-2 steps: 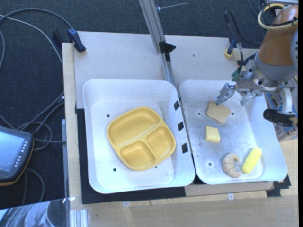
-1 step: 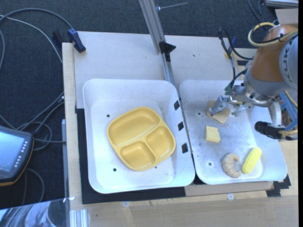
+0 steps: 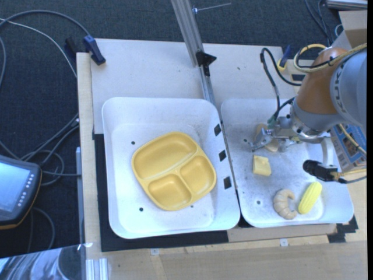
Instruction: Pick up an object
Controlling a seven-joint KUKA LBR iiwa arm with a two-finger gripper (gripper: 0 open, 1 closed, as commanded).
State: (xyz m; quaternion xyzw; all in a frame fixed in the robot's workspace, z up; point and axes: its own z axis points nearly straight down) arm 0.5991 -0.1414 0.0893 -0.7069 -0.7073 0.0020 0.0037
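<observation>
My gripper [image 3: 265, 143] hangs over the back part of the right bin [image 3: 250, 112], its fingers apart and nothing between them. A yellow cheese wedge [image 3: 261, 166] lies just in front of it, a short way from the fingertips. Nearer the front edge rest a pale tan croissant-shaped piece [image 3: 284, 204] and a yellow corn cob [image 3: 309, 197], side by side. The grey arm with its orange band [image 3: 317, 89] comes in from the right above the bin.
The left bin [image 3: 116, 156] holds a yellow three-compartment plate [image 3: 173, 171]. A ridge with black clips [image 3: 223, 156] separates the two bins. A metal post [image 3: 186, 16] rises behind them. Cables lie on the floor to the left.
</observation>
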